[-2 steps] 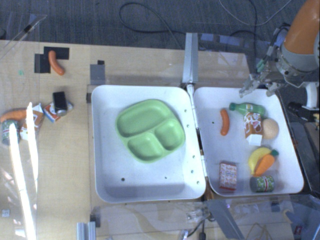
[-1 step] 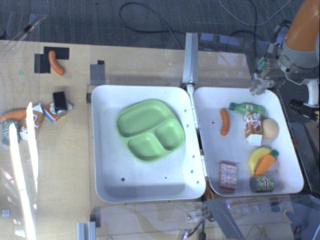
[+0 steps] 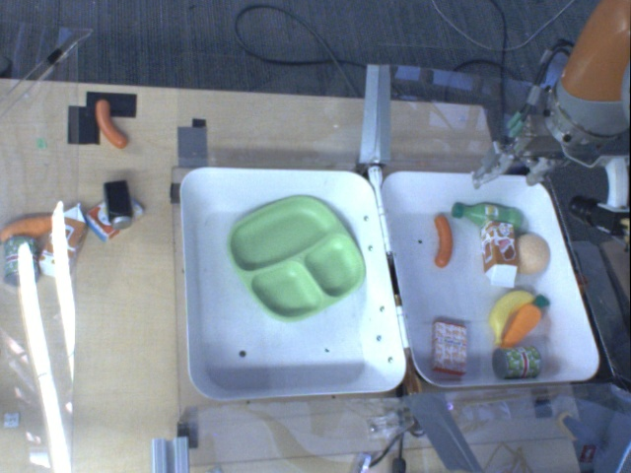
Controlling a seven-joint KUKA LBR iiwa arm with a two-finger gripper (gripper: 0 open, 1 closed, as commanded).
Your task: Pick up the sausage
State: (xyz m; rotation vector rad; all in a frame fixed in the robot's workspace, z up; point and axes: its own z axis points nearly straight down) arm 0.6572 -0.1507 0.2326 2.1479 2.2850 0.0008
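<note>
The sausage (image 3: 443, 240) is a small orange-red link lying lengthwise on the floor of the right bin (image 3: 414, 294), near its left side. My gripper (image 3: 509, 172) hangs over the bin's far rim, up and to the right of the sausage and well apart from it. Its fingers (image 3: 487, 173) are spread open with nothing between them.
Right of the sausage lie a green bottle (image 3: 486, 213), a carton (image 3: 499, 246), a pale round item (image 3: 532, 254), a banana (image 3: 509, 308), a carrot (image 3: 524, 323), a can (image 3: 517, 362) and a red box (image 3: 450, 348). The left bin holds a green divided plate (image 3: 296, 256). Another sausage (image 3: 111, 124) lies on the bench.
</note>
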